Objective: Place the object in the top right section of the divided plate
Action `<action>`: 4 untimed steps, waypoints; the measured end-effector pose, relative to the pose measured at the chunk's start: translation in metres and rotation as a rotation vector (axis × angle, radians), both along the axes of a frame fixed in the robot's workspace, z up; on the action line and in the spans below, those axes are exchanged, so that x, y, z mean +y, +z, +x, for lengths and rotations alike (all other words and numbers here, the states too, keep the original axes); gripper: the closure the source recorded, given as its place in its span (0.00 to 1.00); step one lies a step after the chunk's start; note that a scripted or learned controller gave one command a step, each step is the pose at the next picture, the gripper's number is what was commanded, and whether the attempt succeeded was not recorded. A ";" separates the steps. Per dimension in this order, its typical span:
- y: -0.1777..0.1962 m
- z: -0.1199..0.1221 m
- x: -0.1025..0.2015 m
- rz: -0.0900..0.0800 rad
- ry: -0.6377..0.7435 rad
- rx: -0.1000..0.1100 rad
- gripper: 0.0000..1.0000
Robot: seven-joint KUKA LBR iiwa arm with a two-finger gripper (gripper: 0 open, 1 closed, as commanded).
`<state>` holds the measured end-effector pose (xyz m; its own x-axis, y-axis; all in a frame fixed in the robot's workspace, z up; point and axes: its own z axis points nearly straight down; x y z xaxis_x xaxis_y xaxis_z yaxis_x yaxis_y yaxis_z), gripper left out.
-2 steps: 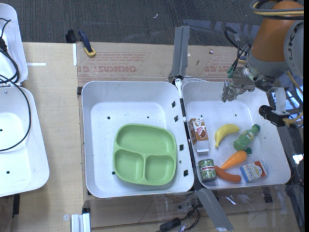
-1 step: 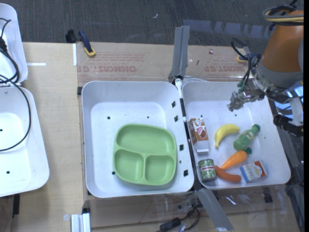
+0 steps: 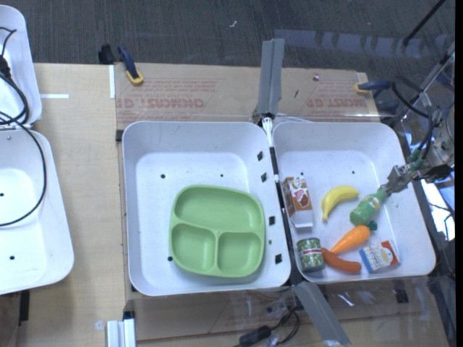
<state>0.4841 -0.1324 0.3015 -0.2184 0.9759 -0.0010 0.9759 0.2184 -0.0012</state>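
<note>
White plastic bins sit side by side on the bench. At the right bin's (image 3: 340, 147) right edge, the gripper (image 3: 394, 181) touches the neck of a green bottle (image 3: 367, 208); whether it is released or clenched cannot be told. Just left of the gripper lies a yellow banana (image 3: 337, 198), farther left a small carton (image 3: 297, 196). Below it lie a carrot (image 3: 353, 238), a sausage (image 3: 341, 262), a can (image 3: 310, 253) and a juice box (image 3: 379, 256). Far left, the left bin (image 3: 145, 194) holds a pale green divided plate (image 3: 217, 231).
</note>
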 end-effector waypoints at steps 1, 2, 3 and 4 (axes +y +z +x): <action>-0.013 -0.006 -0.068 0.001 0.343 0.000 1.00; 0.067 0.003 -0.040 0.000 0.283 -0.001 1.00; 0.006 0.071 0.024 0.000 0.138 0.001 1.00; 0.006 -0.004 -0.033 0.000 0.221 0.000 1.00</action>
